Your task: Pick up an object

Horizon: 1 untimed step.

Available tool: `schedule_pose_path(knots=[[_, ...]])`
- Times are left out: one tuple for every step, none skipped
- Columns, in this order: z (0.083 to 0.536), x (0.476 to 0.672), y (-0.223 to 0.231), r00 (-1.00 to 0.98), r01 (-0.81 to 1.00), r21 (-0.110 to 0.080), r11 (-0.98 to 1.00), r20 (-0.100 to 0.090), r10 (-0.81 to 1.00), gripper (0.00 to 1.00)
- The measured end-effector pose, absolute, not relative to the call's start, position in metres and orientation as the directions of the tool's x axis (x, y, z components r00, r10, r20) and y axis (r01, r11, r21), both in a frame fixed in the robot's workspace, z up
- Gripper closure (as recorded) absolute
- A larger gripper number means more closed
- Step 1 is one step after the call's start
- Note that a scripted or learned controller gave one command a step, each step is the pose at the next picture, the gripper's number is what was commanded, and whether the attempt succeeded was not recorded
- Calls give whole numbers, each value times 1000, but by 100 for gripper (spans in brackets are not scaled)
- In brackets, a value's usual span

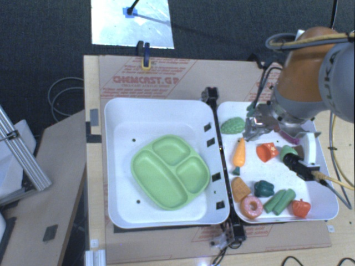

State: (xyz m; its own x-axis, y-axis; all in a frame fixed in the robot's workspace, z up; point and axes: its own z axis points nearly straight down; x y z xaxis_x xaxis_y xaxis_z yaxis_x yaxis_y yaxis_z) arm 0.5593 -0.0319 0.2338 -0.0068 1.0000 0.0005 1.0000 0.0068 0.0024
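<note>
- Toys fill the right bin [333, 206]; a toy carrot [239, 152] lies just below the gripper [256, 125].
- Whether the hand is open, I cannot tell.
- It should drop straight down over one toy, away from others.

— What does your arm [327, 76] look like from above?

— Bulky grey casing, with a broad orange band [305, 65] wrapping the rounded segment above the wrist.

— Any cabling you can spot?

— Dark cables [265, 79] loop beside that segment (thin ones), running toward the metallic gripper [256, 125].
</note>
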Motion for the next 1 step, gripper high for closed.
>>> schedule_pose_path(knots=[[230, 555, -39, 0, 1000, 1, 0, 0, 1000, 100]])
